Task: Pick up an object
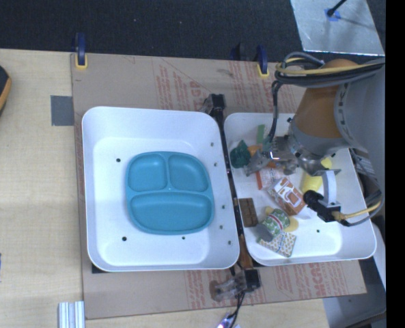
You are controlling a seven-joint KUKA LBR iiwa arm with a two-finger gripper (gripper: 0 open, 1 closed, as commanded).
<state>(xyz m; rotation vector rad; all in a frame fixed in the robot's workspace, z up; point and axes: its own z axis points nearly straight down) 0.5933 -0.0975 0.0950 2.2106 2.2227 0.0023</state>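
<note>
Gripper (pixel 276 157), finger state indiscernible, low in the cluttered right bin (pixel 356 248) at centre-right; tightly packed objects (pixel 284 197) may deflect it, risking an empty grasp.

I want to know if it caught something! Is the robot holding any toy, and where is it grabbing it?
It cannot be told. The gripper is down among the clutter in the right bin, its wrist hiding the tips.

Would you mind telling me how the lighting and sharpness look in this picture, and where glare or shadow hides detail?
Camera view: even overhead light; the left bin is bright, near washed out around the blue plate; the arm shades the right bin's clutter; small items there look soft, hard to identify.
</note>
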